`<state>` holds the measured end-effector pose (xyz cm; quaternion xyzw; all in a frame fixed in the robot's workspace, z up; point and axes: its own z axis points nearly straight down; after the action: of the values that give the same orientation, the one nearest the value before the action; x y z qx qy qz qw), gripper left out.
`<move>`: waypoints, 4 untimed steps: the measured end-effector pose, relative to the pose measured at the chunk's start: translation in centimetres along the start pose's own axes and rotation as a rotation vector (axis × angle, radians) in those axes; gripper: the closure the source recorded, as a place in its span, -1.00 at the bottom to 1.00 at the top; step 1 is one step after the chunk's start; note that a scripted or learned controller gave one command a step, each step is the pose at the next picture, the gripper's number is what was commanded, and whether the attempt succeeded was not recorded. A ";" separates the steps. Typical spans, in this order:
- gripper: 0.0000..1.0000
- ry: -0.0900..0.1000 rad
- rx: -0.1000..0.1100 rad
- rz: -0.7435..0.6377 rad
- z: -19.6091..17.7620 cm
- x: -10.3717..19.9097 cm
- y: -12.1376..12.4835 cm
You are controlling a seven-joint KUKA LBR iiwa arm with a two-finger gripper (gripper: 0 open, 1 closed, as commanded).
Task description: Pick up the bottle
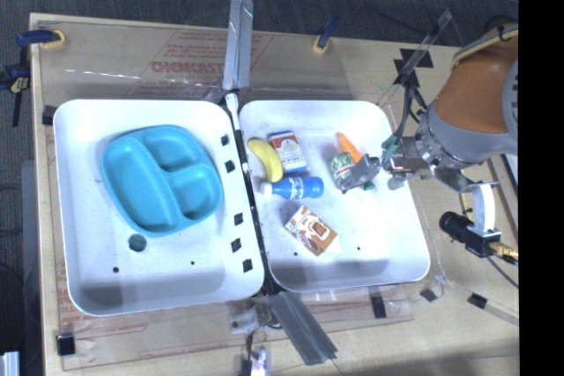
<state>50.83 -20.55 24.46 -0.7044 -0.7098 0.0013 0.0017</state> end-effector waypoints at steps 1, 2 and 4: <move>-1.00 0.000 0.000 0.013 11.3 2.0 5.9; -1.00 -0.001 -0.002 -0.007 15.3 5.5 4.6; 1.00 -0.001 -0.004 -0.123 15.2 4.9 7.0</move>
<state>57.77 -15.64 9.22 -0.6594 -0.7518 0.0001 -0.0001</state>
